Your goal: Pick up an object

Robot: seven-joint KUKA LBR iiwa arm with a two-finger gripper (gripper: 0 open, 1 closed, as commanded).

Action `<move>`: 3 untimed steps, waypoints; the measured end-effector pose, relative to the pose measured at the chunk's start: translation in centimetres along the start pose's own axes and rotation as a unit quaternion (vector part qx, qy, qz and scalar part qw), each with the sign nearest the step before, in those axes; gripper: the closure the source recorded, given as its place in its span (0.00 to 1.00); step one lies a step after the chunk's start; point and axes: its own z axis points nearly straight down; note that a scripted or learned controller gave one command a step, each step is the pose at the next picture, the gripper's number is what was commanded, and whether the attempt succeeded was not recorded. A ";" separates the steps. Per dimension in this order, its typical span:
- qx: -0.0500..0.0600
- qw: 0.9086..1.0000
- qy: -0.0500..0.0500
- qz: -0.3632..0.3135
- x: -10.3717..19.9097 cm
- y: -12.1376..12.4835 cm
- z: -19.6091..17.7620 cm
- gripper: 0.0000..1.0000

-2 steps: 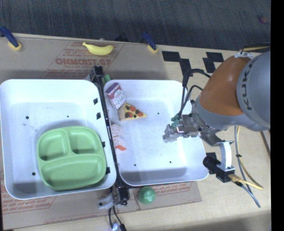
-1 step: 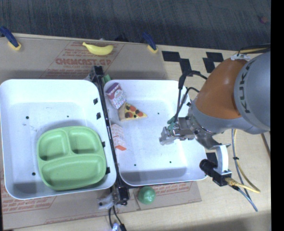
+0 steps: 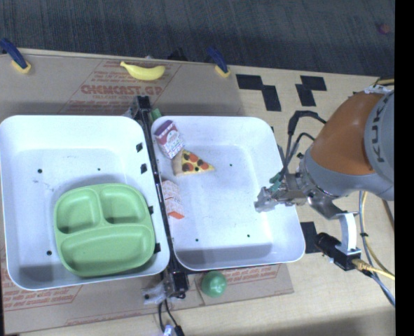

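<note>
Camera view: gripper (image 3: 265, 200) sits low at the right edge of the right bin (image 3: 221, 254); finger spread cannot be determined. Candidate objects, pizza slice (image 3: 191, 163) and carton (image 3: 167, 137), lie near the bin's far-left corner, well apart, requiring a leftward reach.

Tool (image 3: 266, 200) over right bin (image 3: 228, 254); pizza slice (image 3: 192, 163) apart.

arm (image 3: 354, 145) cut off at right edge, carton (image 3: 169, 140) print unreadable, wrapper (image 3: 171, 196) contents unclear
</note>
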 end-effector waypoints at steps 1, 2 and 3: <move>0.000 1.000 0.000 0.000 0.1 0.0 0.0 0.00; 0.000 1.000 0.000 0.000 0.1 0.0 0.0 0.00; 0.000 1.000 0.000 0.000 0.1 0.0 0.0 0.00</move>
